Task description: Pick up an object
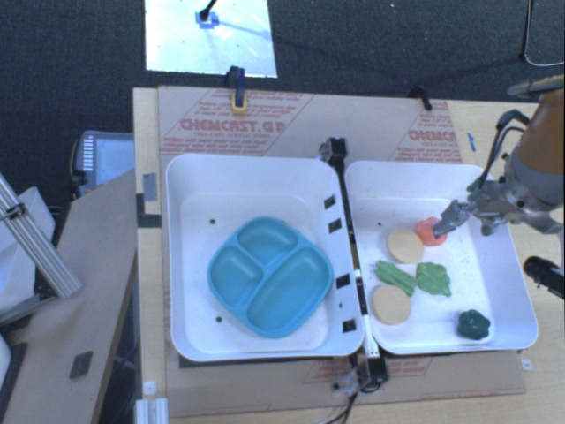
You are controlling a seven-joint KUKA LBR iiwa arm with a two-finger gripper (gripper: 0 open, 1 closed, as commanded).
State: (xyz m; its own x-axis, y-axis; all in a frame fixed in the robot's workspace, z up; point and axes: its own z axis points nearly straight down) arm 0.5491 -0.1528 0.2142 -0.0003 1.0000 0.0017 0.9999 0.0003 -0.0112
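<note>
The right bin (494, 263) holds several small items: a red-orange round piece (427, 231), a tan disc (405, 246), a second tan disc (390, 305), a long green piece (395, 277), a leafy green piece (433, 279) and a dark green lump (473, 324). My gripper (463, 215) comes in from the right, above the right bin. One grey fingertip (448, 220) points down-left at the red-orange piece and reaches its right edge. Nothing shows between the fingers.
The left bin (190, 237) carries a blue three-compartment plate (269, 276). A black divider with clips (346, 246) runs between the two bins. The grey arm with its orange band (540, 162) hangs over the right bin's far right side.
</note>
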